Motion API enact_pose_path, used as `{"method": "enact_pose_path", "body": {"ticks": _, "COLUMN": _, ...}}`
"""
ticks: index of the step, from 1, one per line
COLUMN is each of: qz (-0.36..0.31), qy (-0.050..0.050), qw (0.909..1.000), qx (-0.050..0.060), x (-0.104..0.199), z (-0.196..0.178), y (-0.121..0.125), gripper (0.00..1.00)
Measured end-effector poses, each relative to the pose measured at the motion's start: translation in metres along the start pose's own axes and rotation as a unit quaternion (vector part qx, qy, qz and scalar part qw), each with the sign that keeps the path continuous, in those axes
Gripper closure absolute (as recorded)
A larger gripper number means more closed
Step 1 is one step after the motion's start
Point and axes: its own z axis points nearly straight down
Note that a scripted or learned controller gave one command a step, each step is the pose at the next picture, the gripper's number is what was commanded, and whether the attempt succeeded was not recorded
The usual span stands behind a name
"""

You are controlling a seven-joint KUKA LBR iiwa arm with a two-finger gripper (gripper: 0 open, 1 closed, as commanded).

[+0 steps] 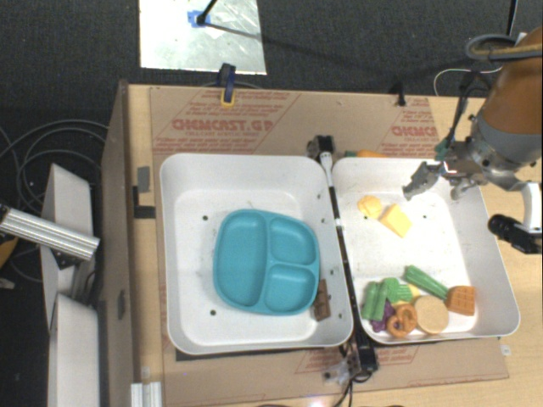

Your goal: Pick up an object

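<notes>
Nearest the cam is the front edge of the table (254, 117), cardboard sheet on it w/ two white bins side by side. Right bin (488, 253) has the toy food: down in its front corner, well below the fingers, there's a pile, w/ green veg pieces (383, 296), a long green bean-looking thing (424, 281), a waffle (461, 299), a round cracker/cookie (431, 315), a pretzel (404, 319) and smth purple (393, 321) tucked under it, too small to tell what. They're all touching or overlapping each other.

Closer to the fingers, just below and to the left of them, are two yellow bits: a cheese-like wedge (395, 220) and a paler yellow piece (370, 205) right beside it, prob touching. Both lie flat on the bin floor, nothing gripping them.

Left bin (191, 185), well left of the fingers, holds a teal divided plate (265, 261), 3 compartments. A small brown thing (322, 299) sits at that bin's right rim, beside the plate.

Arm comes in from the right, orange band up top, grey wrist angled down-left over the back part of the right bin. Gripper (440, 179) hangs above the bin's back area, and the fingers (418, 183) look spread apart w/ nothing between them. Not touching any food afaict.
</notes>
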Motion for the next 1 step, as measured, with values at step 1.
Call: {"method": "enact_pose_path", "body": {"ticks": 1, "qz": 0.001, "qy": 0.000, "qw": 1.0000, "qx": 0.002, "x": -0.0184, "z": 0.0848, "y": 0.0235, "gripper": 0.00}}
